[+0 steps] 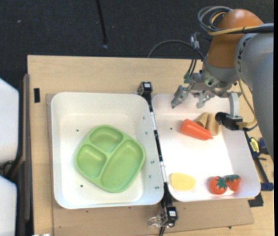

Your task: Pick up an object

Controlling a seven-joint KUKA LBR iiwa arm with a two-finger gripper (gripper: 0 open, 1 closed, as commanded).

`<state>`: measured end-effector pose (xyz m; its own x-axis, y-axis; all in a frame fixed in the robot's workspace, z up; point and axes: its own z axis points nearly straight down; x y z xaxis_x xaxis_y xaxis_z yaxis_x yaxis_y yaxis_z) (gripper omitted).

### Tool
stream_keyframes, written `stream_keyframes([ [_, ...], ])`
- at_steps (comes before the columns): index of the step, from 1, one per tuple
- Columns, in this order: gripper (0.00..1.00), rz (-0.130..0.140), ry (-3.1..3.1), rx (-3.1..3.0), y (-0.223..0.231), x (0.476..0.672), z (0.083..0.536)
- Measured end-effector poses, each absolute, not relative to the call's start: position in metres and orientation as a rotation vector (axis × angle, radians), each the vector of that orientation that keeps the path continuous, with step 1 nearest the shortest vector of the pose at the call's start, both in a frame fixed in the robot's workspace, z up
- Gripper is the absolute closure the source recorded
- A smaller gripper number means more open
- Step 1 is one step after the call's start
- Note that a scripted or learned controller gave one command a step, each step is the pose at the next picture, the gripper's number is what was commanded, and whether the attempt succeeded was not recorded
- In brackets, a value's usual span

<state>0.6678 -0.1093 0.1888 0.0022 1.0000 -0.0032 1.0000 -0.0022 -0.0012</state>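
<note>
Hovering gripper (191, 97) open and empty above carrot (196, 130); judging it light, stiff, slippery, best pinching across its thick middle

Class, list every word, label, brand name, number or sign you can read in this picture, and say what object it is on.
None: no readable text anywhere.
The green divided plate, orange carrot, yellow piece and red strawberries are unmarked.
The white bins bear no lettering.
The small black clips between the bins are too small to read.
</note>
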Motion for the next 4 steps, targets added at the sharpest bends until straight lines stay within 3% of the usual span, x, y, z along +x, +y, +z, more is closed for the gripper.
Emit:
stream_keyframes([
  [1, 0.0, -0.005, 2.217, 2.224, -0.12, 0.668, 0.144],
  [2, 1.0, 0.003, 2.213, 2.221, -0.12, 0.67, 0.158],
  [4, 1.0, 0.008, 2.22, 2.213, -0.123, 0.673, 0.257],
])
